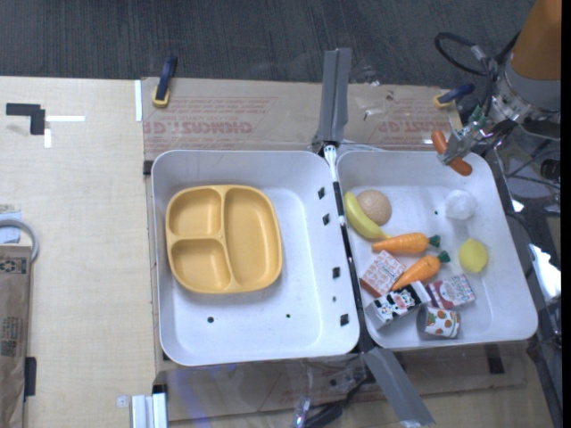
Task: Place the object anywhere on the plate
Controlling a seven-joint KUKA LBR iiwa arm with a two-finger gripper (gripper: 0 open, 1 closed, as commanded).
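Plate (225, 239) lies well left of the tool (457, 154).

1. The arm (542, 34) carries a broad orange band, with a grey metallic collar just beneath it.
2. Black cables (459, 53) loop out beside the wrist.
3. The gripper (457, 152) is a small, cluttered silver-grey assembly with orange-red fingertips (459, 162) and a spot of blue.
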